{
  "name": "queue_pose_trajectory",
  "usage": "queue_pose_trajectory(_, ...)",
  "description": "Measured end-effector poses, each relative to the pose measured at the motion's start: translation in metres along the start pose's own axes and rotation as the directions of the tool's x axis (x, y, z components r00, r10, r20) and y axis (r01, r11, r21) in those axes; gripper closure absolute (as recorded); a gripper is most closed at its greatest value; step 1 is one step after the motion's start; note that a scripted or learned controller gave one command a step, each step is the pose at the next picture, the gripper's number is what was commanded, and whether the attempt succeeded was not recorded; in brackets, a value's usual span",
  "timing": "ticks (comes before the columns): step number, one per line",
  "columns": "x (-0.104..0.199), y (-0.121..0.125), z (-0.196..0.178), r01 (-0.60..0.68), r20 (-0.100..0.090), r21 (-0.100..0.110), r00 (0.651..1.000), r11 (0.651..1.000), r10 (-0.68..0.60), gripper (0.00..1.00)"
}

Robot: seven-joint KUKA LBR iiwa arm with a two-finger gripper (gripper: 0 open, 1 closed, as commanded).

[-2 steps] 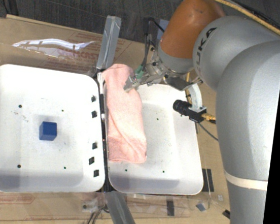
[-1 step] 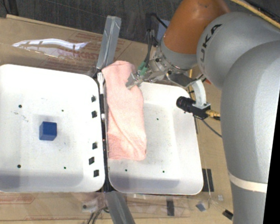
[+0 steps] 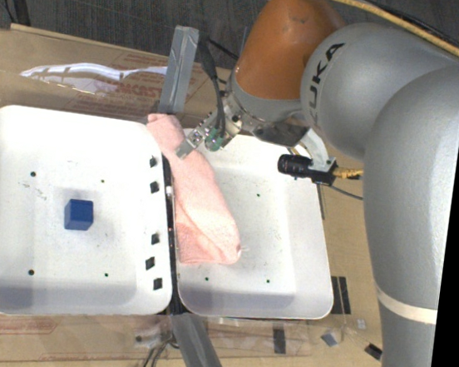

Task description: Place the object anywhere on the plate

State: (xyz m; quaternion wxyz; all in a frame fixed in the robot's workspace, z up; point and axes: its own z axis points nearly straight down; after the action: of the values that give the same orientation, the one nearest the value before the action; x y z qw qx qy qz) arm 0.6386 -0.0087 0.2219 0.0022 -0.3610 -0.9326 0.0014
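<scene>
The claw (image 3: 191, 142) pinches the pink towel (image 3: 201, 204) at its 11 o'clock end; a blue cube (image 3: 79, 214) sits in the left bin (image 3: 15, 159).

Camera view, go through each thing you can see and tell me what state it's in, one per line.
Blue cube: resting flat on the floor of the left bin, apart from everything else.
Pink cloth: loosely folded, lying along the left side of the right bin, upper end draped over the divide between the bins.
Gripper: low over the cloth's upper end; grip unclear.
</scene>
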Motion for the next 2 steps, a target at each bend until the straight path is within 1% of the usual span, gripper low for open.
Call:
queue_pose_trajectory(1,0.049,0.013,0.008,0.395,0.001,0.0,0.919,0.919,-0.395,1.0)
queue_pose_trajectory(2,0.103,0.026,-0.004,0.675,0.003,0.0,0.738,0.738,-0.675,1.0)
